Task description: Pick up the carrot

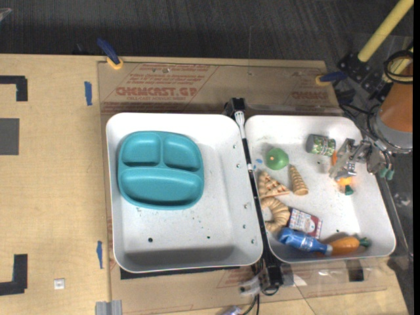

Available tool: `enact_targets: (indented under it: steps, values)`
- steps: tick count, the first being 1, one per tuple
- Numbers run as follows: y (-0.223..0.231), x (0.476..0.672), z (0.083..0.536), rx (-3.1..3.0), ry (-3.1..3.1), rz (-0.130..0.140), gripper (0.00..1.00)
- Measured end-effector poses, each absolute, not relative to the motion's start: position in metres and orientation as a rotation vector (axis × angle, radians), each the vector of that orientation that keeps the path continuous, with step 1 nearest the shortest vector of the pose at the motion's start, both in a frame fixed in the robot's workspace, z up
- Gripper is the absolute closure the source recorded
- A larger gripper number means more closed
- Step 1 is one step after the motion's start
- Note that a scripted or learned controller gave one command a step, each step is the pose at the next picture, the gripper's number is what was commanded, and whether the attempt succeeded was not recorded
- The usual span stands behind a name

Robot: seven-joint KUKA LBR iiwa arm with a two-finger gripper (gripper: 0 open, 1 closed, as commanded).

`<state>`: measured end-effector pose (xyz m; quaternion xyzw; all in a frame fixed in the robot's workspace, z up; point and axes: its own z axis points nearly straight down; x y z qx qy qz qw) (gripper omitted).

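Carrot at right bin's near edge, apart from jaws.

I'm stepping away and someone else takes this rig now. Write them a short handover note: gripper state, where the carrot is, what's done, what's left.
Gripper: low over the right white bin, near its right wall, by a small orange piece; whether it is open or shut can't be told from this view.
Carrot: the orange carrot with a green top lies flat at the right bin's near edge, beside the blue bottle. Apart from the gripper.
Done: nothing visible; carrot not picked up.
Left: move toward the near edge, grasp the carrot, lift.
Also there: teal divided plate in the left bin.
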<state>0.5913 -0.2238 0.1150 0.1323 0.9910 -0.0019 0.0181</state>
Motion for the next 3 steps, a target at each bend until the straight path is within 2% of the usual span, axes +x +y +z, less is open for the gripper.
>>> enact_targets:
  steps: [1, 2, 3]
  values:
    - [-0.224, 0.591, 0.114, 0.411, 3.08, -0.005, 0.0]
    - [-0.216, 0.584, 0.089, 0.591, 3.076, 0.001, 0.0]
    - [-0.216, 0.588, 0.103, 0.586, 3.062, -0.001, 1.0]
